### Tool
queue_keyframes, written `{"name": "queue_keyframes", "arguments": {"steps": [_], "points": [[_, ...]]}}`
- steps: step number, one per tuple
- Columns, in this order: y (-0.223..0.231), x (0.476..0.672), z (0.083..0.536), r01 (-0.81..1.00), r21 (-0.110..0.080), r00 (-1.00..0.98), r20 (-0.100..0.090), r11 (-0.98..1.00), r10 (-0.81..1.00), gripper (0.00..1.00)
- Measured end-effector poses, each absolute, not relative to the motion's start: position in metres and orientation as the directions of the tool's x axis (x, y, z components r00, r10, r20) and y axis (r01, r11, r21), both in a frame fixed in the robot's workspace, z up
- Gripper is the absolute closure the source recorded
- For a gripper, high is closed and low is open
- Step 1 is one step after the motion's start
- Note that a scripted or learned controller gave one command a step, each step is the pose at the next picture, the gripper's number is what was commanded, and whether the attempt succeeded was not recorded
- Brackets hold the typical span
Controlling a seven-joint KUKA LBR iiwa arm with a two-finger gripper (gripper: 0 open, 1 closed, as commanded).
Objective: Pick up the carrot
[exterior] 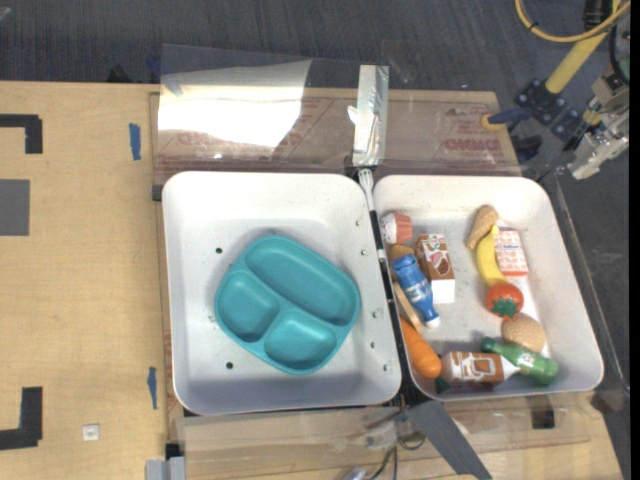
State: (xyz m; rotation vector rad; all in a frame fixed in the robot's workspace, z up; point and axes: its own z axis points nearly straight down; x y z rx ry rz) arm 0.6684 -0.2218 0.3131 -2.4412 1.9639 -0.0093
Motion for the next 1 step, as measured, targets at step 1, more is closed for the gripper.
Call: {"name": "queue_keyframes", "arguments": {"steps": [1], "points": [[-0.2093, 0.667, 0.2573, -0.724, -0.001, 0.69, -0.007, -0.69, -0.724, 1.0]]}}
